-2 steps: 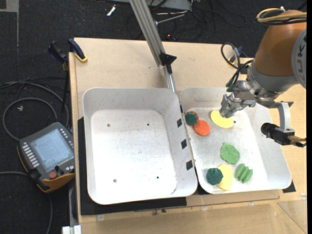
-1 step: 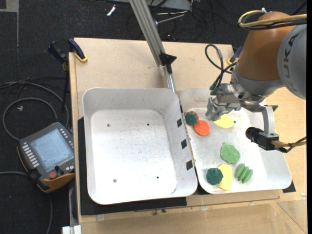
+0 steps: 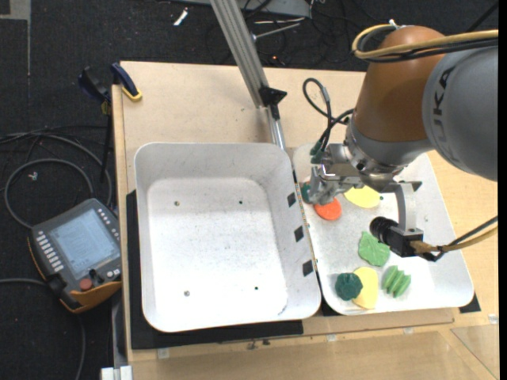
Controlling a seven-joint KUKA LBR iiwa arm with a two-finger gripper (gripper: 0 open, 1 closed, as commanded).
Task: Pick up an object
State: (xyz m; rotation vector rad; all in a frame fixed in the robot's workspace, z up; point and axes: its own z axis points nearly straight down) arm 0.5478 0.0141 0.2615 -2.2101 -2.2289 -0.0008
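Note:
My gripper (image 3: 319, 190) hangs low over the far left corner of the right bin (image 3: 444, 283), under the grey and orange wrist. A small orange-red piece (image 3: 329, 210) lies just in front of it, touching or nearly touching the gripper's tip. Right of that piece, a flat yellow piece (image 3: 364, 199) is partly covered by the wrist. Nearer the front lie a light green leafy piece (image 3: 372, 250), a dark green lump (image 3: 346, 285), a yellow piece (image 3: 367, 290) and a ridged green piece (image 3: 396, 281).
The left bin (image 3: 158, 172) sits close beside the right one, their rims meeting at the middle. A slanted metal rail (image 3: 245, 54) runs down to the bins' far edge. A teach pendant (image 3: 75, 248) lies on the floor to the left.

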